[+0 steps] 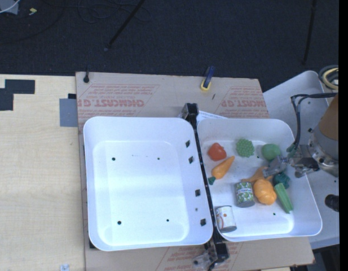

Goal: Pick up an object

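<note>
The right white bin [300, 222] holds several toy foods: a red tomato [217, 151], a green broccoli [245, 147], a round green piece [270, 151], an orange carrot [223, 167], a green-labelled can [244, 194], an orange-yellow pepper [264, 191], a green cucumber [284, 198], a teal piece [281, 179] and a white can [225, 218] lying at the front. My gripper [273, 167] reaches in from the right, low over the bin between the round green piece and the pepper. Its grey tip overlaps the cluster there.
The left white bin [95, 151] sits beside the right one on a cardboard sheet [140, 97]. A black clamp [190, 110] joins the bins at the back, and a blue-and-yellow clamp [207, 79] sits on the cardboard's far edge. A wooden bench top [32, 179] lies to the left.
</note>
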Controlling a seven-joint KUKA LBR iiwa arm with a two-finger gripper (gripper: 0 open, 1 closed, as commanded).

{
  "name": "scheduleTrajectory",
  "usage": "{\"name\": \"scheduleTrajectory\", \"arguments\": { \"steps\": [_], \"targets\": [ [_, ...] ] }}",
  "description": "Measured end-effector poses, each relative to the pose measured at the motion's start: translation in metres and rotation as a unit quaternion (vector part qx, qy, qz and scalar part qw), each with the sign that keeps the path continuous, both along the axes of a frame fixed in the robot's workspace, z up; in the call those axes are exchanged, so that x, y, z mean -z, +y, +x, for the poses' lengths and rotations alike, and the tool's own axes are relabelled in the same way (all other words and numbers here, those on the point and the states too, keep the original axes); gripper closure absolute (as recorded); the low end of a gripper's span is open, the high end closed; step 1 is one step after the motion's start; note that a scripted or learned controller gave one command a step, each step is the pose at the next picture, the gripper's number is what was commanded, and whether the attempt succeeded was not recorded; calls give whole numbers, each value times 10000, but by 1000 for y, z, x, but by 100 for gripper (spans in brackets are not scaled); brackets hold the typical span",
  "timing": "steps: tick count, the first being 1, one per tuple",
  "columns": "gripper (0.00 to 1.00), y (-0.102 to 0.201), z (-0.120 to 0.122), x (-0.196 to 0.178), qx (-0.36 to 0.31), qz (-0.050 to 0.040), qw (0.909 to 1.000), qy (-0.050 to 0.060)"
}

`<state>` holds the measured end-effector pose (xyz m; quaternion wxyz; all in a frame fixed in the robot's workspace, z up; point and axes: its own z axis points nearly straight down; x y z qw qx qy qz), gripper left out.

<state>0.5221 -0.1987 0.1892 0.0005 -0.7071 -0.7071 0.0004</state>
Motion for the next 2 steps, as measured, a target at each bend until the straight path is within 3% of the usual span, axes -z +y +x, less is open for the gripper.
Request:
{"name": "scheduleTrajectory", "arguments": {
  "steps": [1,2],
  "targets": [
    [0,54,41,107,-25,10,10000,9],
    [0,99,96,100,-13,-66,10000,-22]
  ]
}}
